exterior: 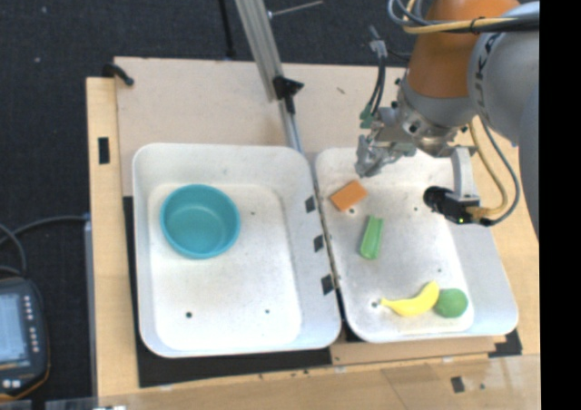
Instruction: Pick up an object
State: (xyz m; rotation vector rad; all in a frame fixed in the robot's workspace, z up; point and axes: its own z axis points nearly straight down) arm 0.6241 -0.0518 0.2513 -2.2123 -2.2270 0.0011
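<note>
The grey two-finger gripper (370, 161) hangs over the right shallow white bin's (481, 258) far corner, just above the small orange block (348, 196); whether it grips anything I cannot tell

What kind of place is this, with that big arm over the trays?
Probably a robotics lab bench for grasping trials: a robot arm reaches over two white bins, one holding toy items like a banana, with a control pendant beside the bench.
</note>
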